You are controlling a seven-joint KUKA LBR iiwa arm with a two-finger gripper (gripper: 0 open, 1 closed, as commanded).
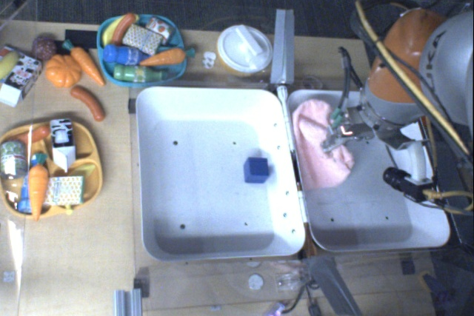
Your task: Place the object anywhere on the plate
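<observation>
Left bin (pixel 215 103): a blue cube (pixel 257 169) rests near its centre, well apart from the gripper (pixel 339 135). Right bin (pixel 385 229): a pink plate (pixel 320 140) lies beneath the gripper. Whether the fingers are spread or closed cannot be told. The cube appears small, rigid and light; opposite flat faces suit grasping.

The cube (pixel 257 169) lies in the left bin (pixel 170 122); the plate (pixel 320 143) lies in the adjoining bin (pixel 370 229) to that bin's right.
</observation>
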